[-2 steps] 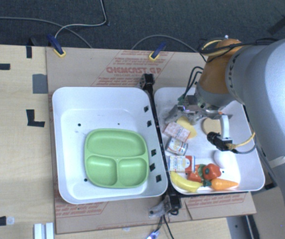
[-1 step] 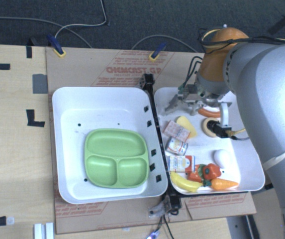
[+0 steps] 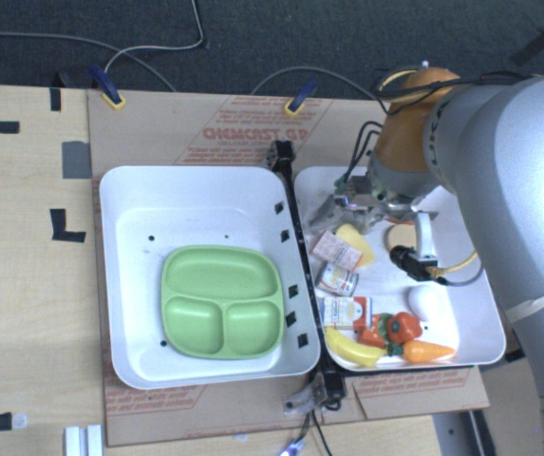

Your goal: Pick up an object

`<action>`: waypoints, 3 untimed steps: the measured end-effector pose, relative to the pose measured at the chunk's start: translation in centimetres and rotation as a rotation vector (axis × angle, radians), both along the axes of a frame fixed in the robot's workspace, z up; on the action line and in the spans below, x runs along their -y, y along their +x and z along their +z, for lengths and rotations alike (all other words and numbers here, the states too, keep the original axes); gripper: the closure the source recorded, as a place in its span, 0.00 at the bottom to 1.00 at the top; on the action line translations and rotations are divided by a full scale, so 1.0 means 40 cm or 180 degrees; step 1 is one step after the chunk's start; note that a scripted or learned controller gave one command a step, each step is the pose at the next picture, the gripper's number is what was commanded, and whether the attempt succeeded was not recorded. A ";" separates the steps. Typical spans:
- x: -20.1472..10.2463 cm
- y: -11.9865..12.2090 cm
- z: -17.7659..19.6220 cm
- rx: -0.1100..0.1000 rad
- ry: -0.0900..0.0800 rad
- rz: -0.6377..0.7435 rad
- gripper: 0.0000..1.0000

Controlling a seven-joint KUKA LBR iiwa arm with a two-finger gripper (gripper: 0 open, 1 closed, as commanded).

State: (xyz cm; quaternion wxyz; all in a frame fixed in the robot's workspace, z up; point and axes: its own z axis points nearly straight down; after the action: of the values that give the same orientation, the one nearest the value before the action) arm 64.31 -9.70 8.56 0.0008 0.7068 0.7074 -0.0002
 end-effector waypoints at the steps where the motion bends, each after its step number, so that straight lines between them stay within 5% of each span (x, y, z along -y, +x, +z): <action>1: 0.001 0.001 0.025 0.0003 -0.0003 0.0001 1.00; 2: 0.001 0.000 0.024 0.0002 -0.0003 0.0000 0.00; 3: 0.002 -0.056 0.001 0.0005 0.0000 0.0001 0.00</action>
State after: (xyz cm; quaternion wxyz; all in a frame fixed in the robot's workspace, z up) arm 62.07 -9.77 8.61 0.0014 0.7066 0.7076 0.0004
